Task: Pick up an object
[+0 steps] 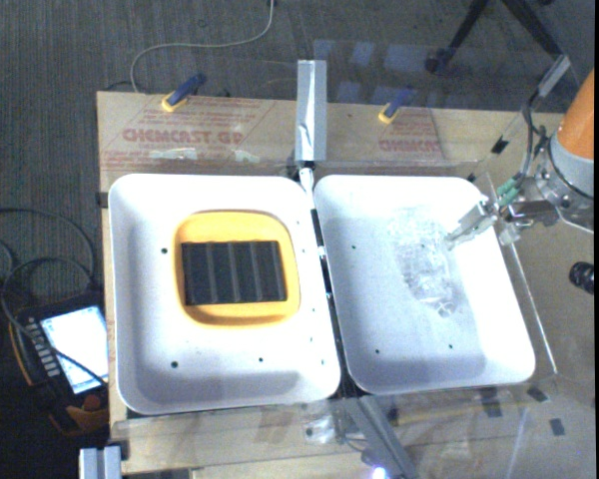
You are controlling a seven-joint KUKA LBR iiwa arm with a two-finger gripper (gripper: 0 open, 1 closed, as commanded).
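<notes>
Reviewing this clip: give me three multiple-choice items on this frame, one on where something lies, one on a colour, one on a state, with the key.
1. Where does the yellow tray with dark slots lie?
A. in the left bin
B. in the right bin
C. on the floor

2. What colour are both bins?
A. blue
B. white
C. red

3. How does the end effector stand?
A. deep inside the left bin
B. above the right bin's upper right part
C. resting on the yellow tray

Key: 1 A, the tray sits on the left bin floor. 2 B, both the left bin and the right bin are white. 3 B, its tip is over the clear plastic object near the right bin's far right corner.
</notes>
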